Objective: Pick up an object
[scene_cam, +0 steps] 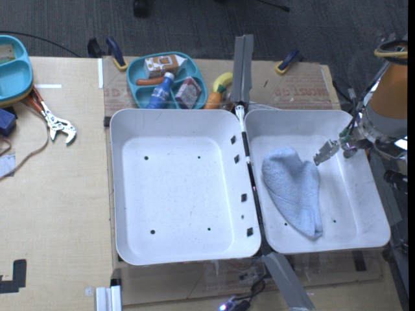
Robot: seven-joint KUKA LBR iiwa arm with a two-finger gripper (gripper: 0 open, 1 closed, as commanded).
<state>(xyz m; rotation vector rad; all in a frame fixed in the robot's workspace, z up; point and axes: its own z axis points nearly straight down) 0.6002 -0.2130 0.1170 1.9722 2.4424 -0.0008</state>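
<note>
A light blue cloth [295, 190] lies crumpled in the right white bin [355, 203], running from the bin's middle toward its front. My gripper [326, 152] hangs over the same bin, just right of the cloth's upper end and pointing down-left at it. Nothing shows in its grasp. The arm with its orange band [394, 96] comes in from the right edge.
The left white bin [175, 186] sits beside the right one, with a grey post [242, 63] behind the seam. Behind the bins stand a teal tray [137, 76] of small items and a banana [222, 81]. A wrench [58, 127] lies on the bench at left.
</note>
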